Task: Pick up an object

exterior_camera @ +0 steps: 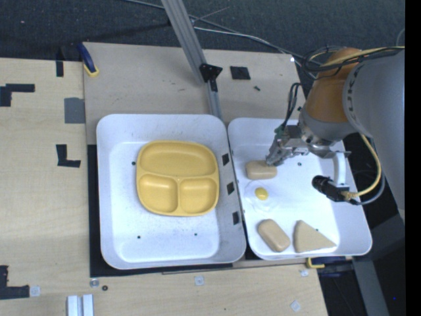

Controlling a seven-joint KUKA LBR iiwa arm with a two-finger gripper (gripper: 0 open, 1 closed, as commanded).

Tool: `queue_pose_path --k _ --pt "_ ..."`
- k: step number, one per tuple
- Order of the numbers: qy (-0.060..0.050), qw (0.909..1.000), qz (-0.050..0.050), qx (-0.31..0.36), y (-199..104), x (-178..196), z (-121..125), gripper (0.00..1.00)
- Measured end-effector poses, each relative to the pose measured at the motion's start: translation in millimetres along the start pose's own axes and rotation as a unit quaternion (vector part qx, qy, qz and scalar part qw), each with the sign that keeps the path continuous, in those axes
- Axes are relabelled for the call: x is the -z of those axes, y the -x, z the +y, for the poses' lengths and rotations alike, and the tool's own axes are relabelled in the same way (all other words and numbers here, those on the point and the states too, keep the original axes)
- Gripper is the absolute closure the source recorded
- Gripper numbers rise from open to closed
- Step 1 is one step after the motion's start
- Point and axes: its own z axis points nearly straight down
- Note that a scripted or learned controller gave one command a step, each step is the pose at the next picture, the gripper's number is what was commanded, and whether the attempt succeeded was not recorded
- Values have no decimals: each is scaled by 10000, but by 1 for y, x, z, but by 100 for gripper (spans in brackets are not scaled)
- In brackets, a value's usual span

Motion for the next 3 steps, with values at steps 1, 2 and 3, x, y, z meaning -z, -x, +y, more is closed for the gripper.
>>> queue_pose_path --k 1,2,3 --pt "-44 10000 23 1 -9 55 6 100" --pt "-47 10000 24 -4 -8 101 -1 100" --pt "-33 10000 21 -1 -8 154 0 100"
